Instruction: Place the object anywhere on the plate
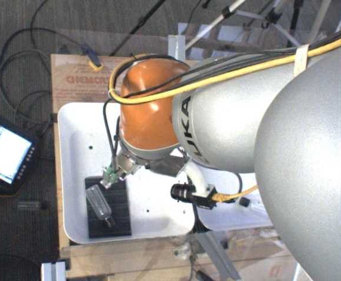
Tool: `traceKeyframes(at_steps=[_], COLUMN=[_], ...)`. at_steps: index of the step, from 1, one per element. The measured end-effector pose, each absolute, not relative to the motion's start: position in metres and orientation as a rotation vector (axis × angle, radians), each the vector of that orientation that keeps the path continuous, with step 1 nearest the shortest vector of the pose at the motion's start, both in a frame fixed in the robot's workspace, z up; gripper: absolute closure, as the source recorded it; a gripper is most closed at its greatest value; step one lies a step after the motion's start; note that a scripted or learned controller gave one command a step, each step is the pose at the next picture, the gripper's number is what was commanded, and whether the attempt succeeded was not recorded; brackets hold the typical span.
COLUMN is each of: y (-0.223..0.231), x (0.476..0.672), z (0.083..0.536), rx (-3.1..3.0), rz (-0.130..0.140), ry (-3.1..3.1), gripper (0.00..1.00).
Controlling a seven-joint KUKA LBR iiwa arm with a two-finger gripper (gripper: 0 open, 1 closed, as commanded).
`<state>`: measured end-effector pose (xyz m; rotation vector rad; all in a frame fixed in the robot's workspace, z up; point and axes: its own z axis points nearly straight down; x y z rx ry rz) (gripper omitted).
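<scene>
While my grey arm (246,127) leans over the shallow white left bin (71,157), my claw (109,179) sits above the flat black square plate (114,206). A clear, ribbed plastic object (99,202) lies on that plate; whether my claw grips it, I cannot tell.

A flat black square plate (116,214) lies just below the gripper (110,176), near the bin's front wall, and on it, slanted, rests a small grey cylindrical object (99,202), its upper end close under the gripper.

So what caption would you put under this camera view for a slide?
Grey KUKA arm reaching over the left white bin, where a small clear object lies on a black plate.
</scene>
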<state>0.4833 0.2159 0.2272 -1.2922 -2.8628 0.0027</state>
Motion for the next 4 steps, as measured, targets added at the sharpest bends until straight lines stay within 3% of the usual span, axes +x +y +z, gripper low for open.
traceKeyframes(at_steps=[1, 2, 3, 4], y=[0.216, 0.221, 0.205, 0.205], x=[0.483, 0.484, 0.484, 0.484], z=[0.227, 0.326, 0.4, 0.4], rx=[-1.291, -1.666, -1.176, -1.176], rz=[0.003, 0.004, 0.0, 0.001], ry=[-2.863, -2.665, -2.916, -2.916], gripper=[0.0, 0.0, 0.0, 0.0])
